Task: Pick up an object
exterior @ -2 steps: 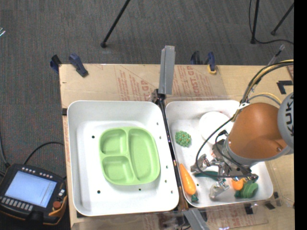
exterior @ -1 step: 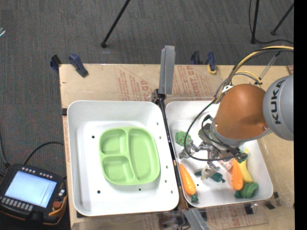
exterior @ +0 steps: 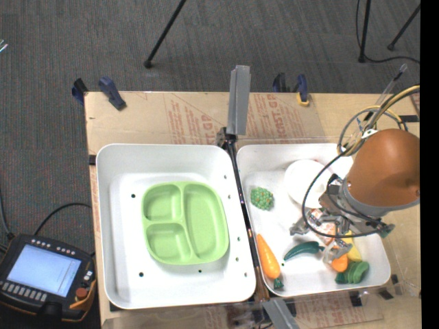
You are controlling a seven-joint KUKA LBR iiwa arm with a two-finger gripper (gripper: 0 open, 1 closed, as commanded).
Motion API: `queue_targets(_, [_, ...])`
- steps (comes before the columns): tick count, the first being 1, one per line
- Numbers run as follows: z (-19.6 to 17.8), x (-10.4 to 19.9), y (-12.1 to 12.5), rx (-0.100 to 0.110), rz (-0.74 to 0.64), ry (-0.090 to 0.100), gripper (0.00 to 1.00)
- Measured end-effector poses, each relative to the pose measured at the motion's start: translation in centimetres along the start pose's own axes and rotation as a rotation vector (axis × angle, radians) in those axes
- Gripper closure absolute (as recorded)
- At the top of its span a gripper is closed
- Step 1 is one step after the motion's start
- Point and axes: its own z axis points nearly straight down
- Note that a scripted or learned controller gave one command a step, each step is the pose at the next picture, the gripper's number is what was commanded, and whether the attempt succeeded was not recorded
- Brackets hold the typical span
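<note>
The arm comes in from the right and its gripper (exterior: 322,228) hangs low over the right bin (exterior: 274,157), right among the toy food. Its own bulk hides the pincer, so I cannot tell how wide it stands or whether it has hold of anything. Just beside it lie a dark green pepper (exterior: 302,250), a carrot (exterior: 268,256) along the bin's left wall, and a green broccoli piece (exterior: 261,197) farther up. The left bin (exterior: 113,184) carries a green divided plate (exterior: 185,223).
</note>
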Motion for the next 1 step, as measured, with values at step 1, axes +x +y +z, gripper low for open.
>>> queue_targets(1, [0.10, 1.54, 4.48, -0.004, -0.060, 0.000, 0.00])
